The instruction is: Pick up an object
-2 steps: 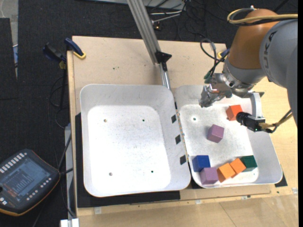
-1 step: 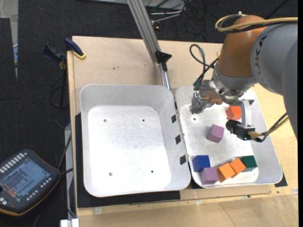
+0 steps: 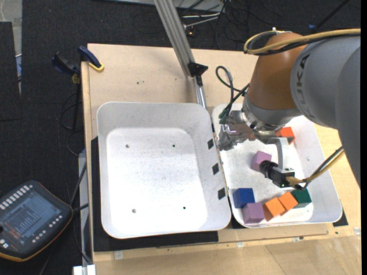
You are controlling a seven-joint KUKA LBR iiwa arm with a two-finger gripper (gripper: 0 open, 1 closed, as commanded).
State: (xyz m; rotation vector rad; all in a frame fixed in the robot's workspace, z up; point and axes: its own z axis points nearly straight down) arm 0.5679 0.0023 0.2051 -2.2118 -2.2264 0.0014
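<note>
Bin on the view's right (image 3: 312, 153) has blue cube (image 3: 243, 197), purple cube (image 3: 253, 212), orange cube (image 3: 275, 206) and green block (image 3: 300, 198) crowded along its near edge, second purple block (image 3: 261, 159) mid-bin, red-orange block (image 3: 285, 133) beside the wrist; gripper (image 3: 228, 135) sits low in the bin's far-left corner, apart from the blocks, opening can't be told, nothing visibly held.

The right bin (image 3: 319, 208) is white, holding a blue block (image 3: 243, 196), purple block (image 3: 253, 212), orange block (image 3: 274, 205) and green block (image 3: 301, 197).
</note>
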